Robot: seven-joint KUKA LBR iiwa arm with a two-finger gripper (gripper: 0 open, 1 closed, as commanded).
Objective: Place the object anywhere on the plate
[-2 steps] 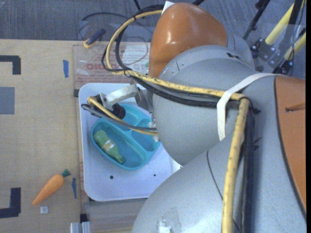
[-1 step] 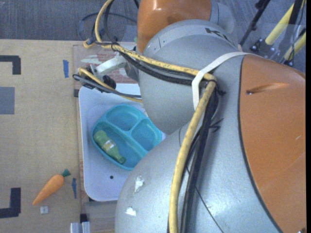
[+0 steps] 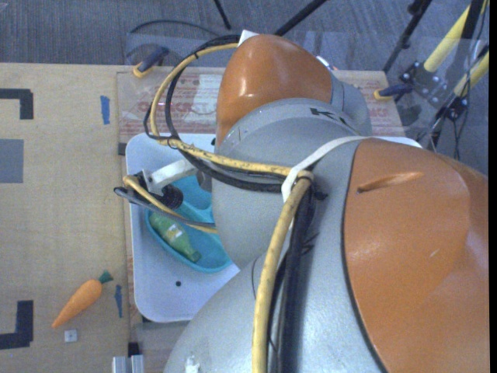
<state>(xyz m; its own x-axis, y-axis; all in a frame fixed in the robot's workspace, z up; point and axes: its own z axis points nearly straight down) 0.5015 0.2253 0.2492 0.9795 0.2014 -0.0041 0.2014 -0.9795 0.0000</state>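
Note:
A blue plate (image 3: 203,260) lies in the left white bin (image 3: 159,298). On it rests a green, bottle-like object (image 3: 175,238), lying flat along the plate's left side. My gripper (image 3: 191,189) hangs over the plate's upper part, just above and right of the green object. The bulky grey and orange arm covers most of the gripper and the plate's right half. Nothing shows whether the gripper is touching the green object.
An orange toy carrot (image 3: 78,302) lies on the wooden bench left of the bin, outside it. Blue tape marks (image 3: 105,109) sit on the bench. The arm (image 3: 373,231) hides the right bin.

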